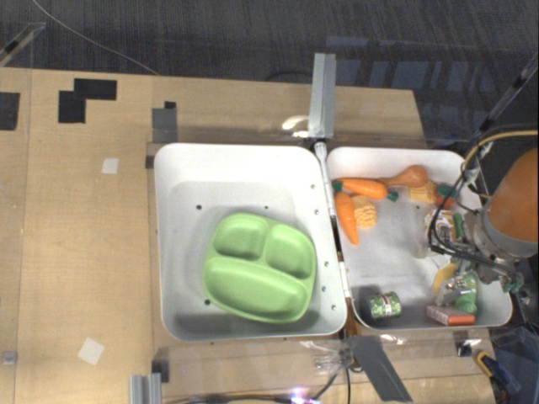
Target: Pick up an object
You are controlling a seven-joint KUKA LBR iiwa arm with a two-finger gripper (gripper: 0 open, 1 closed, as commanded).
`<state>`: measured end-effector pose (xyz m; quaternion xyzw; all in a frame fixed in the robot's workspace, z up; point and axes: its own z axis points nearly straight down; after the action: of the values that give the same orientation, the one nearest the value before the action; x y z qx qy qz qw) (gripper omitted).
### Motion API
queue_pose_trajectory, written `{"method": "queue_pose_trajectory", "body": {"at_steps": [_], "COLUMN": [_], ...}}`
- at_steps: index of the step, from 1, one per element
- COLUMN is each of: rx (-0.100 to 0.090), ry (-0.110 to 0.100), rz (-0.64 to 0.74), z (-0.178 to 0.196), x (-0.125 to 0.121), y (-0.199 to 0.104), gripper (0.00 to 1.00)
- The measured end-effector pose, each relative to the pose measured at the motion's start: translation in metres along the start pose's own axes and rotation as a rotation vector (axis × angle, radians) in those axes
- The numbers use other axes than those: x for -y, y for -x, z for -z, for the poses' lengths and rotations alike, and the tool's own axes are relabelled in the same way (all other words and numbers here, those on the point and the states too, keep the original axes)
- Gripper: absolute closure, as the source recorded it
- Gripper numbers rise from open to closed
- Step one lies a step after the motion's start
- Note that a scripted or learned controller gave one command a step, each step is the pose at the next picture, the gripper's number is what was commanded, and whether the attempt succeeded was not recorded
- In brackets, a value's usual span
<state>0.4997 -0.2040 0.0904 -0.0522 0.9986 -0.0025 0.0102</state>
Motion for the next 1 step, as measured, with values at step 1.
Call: {"method": "queue_pose_trajectory", "body": {"at_steps": [1], "rx": [-0.004], "ry": [0.000], "rz": [0.192], "z": [-0.0008], "x": [0.0044], "y": [0.0305], "gripper": [0.00]}}
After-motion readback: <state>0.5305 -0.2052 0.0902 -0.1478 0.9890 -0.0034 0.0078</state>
